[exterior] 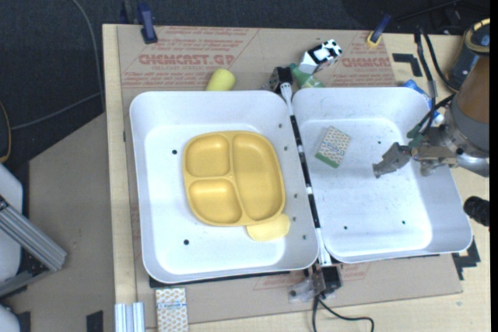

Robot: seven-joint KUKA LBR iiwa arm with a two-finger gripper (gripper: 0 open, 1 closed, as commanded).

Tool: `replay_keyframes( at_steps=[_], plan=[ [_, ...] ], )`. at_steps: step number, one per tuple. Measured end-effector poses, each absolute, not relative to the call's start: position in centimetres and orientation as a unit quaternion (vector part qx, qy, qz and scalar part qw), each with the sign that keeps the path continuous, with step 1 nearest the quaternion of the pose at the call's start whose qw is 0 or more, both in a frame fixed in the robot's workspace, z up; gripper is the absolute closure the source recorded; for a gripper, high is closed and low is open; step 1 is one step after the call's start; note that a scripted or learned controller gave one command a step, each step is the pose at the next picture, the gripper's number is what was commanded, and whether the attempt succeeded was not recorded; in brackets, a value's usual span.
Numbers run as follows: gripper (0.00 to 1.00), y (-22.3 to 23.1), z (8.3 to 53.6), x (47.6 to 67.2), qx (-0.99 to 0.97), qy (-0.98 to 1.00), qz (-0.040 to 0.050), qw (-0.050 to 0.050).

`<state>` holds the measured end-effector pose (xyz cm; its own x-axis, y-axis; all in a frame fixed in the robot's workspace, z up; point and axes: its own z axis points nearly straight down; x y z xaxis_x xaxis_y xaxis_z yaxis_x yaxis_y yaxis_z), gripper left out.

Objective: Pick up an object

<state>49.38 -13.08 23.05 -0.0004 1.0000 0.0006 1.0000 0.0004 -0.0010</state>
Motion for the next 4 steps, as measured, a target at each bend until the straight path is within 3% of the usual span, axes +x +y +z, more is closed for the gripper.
replay_keyframes(
  at_steps=[1, 2, 3, 4],
  plan=[
    [0.00, -9.4, 11.7, 52.8, -0.707, -0.707, 0.0006, 0.001],
    [0.00, -19.7, 8.5, 59.0, -0.708, -0.707, 0.0006, -0.001],
    [0.00, -11.7, 16.5, 63.1, -0.706, -0.708, -0.0013, -0.001],
    [0.00, -9.8, 8.3, 62.8, -0.707, -0.707, 0.0008, 0.002]
  ],
)
